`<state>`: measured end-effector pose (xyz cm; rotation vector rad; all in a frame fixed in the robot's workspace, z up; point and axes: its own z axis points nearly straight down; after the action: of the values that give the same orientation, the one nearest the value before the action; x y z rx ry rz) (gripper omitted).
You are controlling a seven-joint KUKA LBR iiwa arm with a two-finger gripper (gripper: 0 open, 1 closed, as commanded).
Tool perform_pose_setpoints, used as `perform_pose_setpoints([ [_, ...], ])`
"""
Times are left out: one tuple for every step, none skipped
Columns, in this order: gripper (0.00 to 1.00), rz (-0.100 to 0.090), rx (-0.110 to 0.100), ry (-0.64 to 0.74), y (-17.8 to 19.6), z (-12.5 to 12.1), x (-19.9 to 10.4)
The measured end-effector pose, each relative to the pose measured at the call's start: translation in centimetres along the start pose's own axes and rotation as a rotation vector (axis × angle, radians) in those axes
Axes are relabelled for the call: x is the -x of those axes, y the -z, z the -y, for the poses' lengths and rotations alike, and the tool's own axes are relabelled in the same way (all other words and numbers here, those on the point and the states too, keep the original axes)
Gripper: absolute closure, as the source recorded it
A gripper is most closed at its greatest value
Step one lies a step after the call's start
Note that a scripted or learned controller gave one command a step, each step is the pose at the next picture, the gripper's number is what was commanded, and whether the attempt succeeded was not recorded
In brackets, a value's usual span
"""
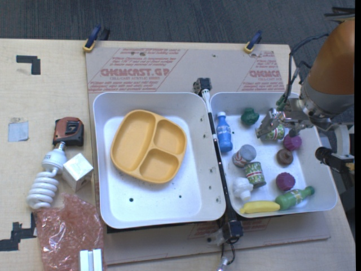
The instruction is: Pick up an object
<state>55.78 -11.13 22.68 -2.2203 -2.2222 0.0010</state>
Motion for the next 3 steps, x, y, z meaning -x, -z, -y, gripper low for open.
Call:
perform_pose_setpoints([
  [0.00, 0.004, 0.004, -0.003, -12.6, -3.7, -1.5],
  [0.00, 0.007, 0.007, -0.006, -13.3, 3.7, -1.1],
  [1.00, 0.001, 0.010, -0.005, -12.3, 3.4, -1.4],
])
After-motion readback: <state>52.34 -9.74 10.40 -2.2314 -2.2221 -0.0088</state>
